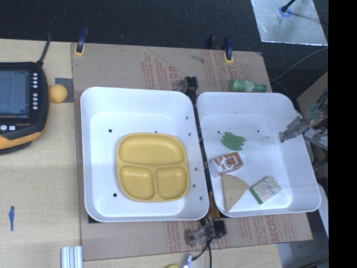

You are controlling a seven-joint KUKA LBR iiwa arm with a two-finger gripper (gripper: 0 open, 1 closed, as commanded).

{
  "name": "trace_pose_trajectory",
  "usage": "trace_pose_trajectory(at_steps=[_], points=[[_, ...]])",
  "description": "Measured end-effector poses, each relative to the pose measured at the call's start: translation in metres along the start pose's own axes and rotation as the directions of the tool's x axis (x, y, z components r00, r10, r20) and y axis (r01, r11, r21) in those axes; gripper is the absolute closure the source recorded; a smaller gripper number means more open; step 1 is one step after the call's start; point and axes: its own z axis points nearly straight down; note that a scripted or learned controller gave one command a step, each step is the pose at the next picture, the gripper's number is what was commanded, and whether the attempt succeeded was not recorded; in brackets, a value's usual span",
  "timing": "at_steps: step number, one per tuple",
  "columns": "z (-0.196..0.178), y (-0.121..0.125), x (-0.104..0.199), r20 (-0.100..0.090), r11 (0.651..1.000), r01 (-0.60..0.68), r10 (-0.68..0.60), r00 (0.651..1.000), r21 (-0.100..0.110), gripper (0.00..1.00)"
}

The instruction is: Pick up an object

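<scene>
Two shallow white bins sit side by side on a cardboard sheet (167,66); we take the right bin (290,102) as our landmark. We see the gripper (289,132) at that bin's right wall, about level with the upper half of the bin floor, entering from the right edge of the view. We cannot tell how the gripper is set, since it is small and partly cut off, and we see no object in it.

Four candidate objects lie on the right bin's floor. We note a green leafy item (232,140) near the bin's centre, well apart from the gripper. A small brown-and-white packet (227,162) lies just below it, toward the bin's left wall. A tan wedge (234,190) rests near the lower left corner. A small green-and-white box (265,189) lies just beside the wedge, toward the lower middle of the bin.

Beside the right bin, the left bin (95,149) holds a yellow divided tray (152,166). A green bottle (247,86) lies on the cardboard just beyond the right bin's upper rim.
</scene>
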Motion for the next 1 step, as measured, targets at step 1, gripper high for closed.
trace_pose_trajectory(at_steps=[1], points=[[0.0758, 0.1103, 0.0308, 0.001, 1.000, 0.001, -0.001, 1.000, 0.001, 0.00]])
